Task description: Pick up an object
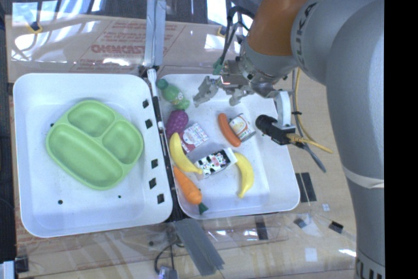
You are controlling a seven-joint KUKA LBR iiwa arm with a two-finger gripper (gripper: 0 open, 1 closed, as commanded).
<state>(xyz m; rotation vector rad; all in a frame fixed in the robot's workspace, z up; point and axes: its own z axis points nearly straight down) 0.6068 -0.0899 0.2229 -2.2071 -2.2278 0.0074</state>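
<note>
Claw (pixel 221 92) is seen poised above the right bin (pixel 281 186), fingers spread apart, nothing gripped.

- The gripper (pixel 221 92) hangs over the right bin (pixel 277 173), fingers spread, holding nothing.
- Below it lie two bananas (pixel 245 174), two carrots (pixel 188 187), grapes (pixel 176 121) and small cartons (pixel 215 162).
- A green divided plate (pixel 95 142) sits in the left bin (pixel 32 160).

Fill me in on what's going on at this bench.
A grey KUKA arm reaches in from the right, its tool open above the back of the right bin, holding nothing. Below it lie toy foods: two bananas, a carrot, purple grapes, a sausage and a small cow-print carton. The left bin holds a green divided plate.
</note>
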